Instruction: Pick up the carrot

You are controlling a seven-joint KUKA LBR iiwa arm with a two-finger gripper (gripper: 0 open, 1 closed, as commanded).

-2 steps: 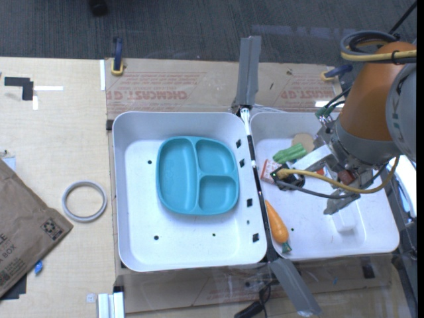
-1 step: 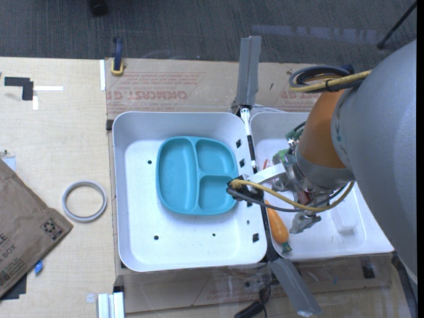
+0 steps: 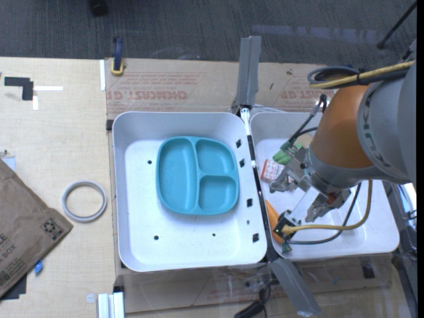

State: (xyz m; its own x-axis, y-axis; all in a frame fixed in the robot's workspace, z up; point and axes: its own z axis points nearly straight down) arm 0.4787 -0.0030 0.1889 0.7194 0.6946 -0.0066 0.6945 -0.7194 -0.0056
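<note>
Hand just beside carrot

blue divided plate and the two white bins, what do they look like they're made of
Blue divided plate: likely moulded plastic, matte, judging by its even colour and rounded compartment ridges. Left bin and right bin: probably thin formed plastic, smooth with a slight sheen, with rounded corners and rims; painted metal can't be excluded.
</note>
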